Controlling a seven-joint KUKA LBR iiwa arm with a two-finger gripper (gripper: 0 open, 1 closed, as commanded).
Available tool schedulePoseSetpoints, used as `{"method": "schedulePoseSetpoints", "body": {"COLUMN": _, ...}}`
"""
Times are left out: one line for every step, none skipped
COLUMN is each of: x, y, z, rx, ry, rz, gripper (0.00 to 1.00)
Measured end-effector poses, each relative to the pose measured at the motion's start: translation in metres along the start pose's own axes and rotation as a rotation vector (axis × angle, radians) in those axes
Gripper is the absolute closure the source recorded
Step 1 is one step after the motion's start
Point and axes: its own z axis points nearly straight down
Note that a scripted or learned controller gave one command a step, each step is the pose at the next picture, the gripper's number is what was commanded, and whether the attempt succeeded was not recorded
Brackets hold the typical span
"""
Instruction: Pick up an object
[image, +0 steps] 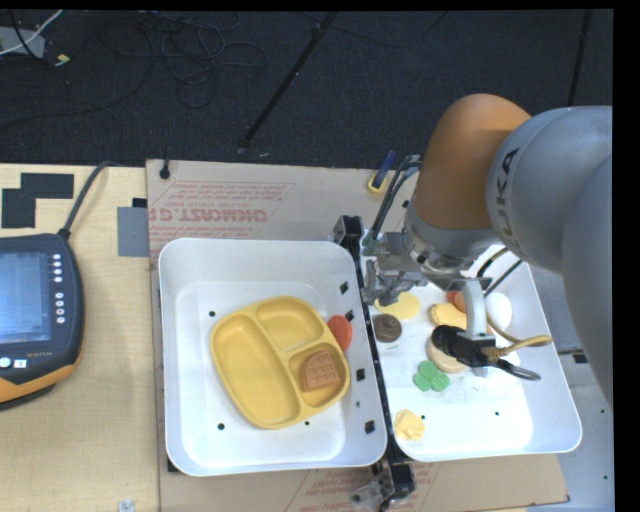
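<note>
Gripper (386, 283) hangs low over the left edge of the right shallow white bin (540, 425), just beside the wall where the two bins meet. Whether it is wide or narrow cannot be told from this slant, and nothing is visibly held.

The task fixes no target, so any loose item counts. The nearest candidates are a small yellow toy piece (407, 305) just beside the tool and a small brown round disc (387, 327) close to the bin wall. Judging by position, one of these is likely the pick.

Further off in the same bin are a green clover-shaped toy (432, 377), a white egg-shaped toy (497, 310) and a yellow lump (409, 425). The items lie scattered and apart, probably so each can be grabbed alone.

The left shallow white bin (190, 400) holds a yellow divided plastic plate (255, 360) with a brown waffle-like toy (321, 371) in a small compartment. A red-orange toy (341, 330) sits beside the plate's rim.

The grey arm (560, 190) reaches in from the right, orange band (465, 160) above the wrist, wrist pointing down. One risk is that the nearby wall may crowd the grasp.
</note>
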Motion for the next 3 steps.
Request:
{"method": "schedulePoseSetpoints", "body": {"x": 0.0094, "y": 0.0078, "z": 0.0128, "rx": 0.002, "ry": -0.001, "rz": 0.003, "gripper": 1.0}}
{"method": "schedulePoseSetpoints", "body": {"x": 0.0113, "y": 0.0113, "z": 0.0124, "rx": 0.0, "ry": -0.002, "rz": 0.004, "gripper": 1.0}}
{"method": "schedulePoseSetpoints", "body": {"x": 0.0172, "y": 0.0085, "z": 0.0114, "rx": 0.001, "ry": -0.002, "rz": 0.003, "gripper": 1.0}}
